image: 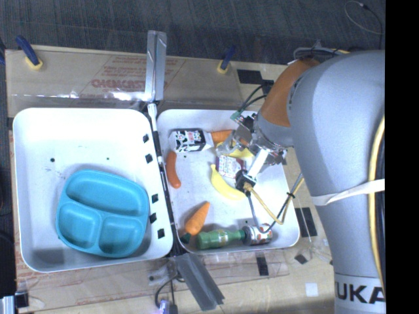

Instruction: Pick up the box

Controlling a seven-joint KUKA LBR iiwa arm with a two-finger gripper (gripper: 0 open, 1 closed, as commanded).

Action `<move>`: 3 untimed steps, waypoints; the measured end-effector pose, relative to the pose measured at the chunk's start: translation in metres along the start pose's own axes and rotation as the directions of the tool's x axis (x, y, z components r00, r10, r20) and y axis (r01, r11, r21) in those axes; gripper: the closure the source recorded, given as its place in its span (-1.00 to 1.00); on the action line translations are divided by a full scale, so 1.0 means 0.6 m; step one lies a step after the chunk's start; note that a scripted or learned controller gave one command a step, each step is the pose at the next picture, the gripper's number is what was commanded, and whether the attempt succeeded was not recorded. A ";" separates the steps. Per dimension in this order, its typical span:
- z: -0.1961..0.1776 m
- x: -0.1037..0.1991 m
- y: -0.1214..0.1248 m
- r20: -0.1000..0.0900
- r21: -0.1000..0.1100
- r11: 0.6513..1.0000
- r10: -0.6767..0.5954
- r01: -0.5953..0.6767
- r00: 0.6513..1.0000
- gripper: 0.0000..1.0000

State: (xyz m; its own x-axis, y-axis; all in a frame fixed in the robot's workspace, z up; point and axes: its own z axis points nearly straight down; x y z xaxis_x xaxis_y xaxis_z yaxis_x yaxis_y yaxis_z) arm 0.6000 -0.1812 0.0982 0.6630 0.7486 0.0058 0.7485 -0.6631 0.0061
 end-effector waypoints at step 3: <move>0.012 -0.034 0.020 0.009 0.016 0.887 0.461 -0.461 0.887 1.00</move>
State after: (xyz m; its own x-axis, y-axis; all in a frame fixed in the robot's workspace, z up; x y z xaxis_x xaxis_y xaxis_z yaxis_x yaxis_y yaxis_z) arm 0.5956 -0.2045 0.0910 0.9335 0.3586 -0.0015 0.3586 -0.9334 -0.0129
